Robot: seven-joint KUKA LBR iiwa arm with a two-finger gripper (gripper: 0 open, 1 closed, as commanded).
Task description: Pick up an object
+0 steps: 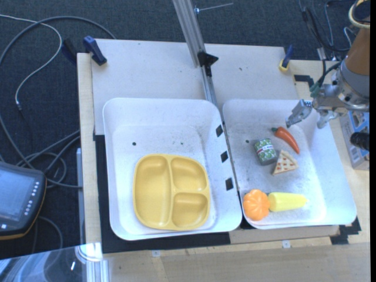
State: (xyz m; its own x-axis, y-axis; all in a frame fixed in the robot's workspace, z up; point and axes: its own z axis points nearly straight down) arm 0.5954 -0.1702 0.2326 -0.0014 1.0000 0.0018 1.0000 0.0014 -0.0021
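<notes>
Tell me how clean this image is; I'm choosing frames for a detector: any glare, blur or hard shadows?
Camera view: lighting is even and soft, with faint shadows under the orange pumpkin and yellow corn; the white bins are bright, though their speckles remain visible; the gripper looks slightly soft; a pale glare patch sits at the bottom-left corner.

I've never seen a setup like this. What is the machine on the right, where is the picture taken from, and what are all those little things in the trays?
One camera looks down at a slant on a bench with two shallow white bins. From the right a grey robot arm reaches in; its gripper, two spread fingers holding nothing, hangs over the right bin. That bin holds toy food: a red chili pepper, a small green can, a pizza slice, an orange pumpkin and a yellow corn cob. The left bin holds a yellow divided plate. The arm's job is to pick one object up.
</notes>
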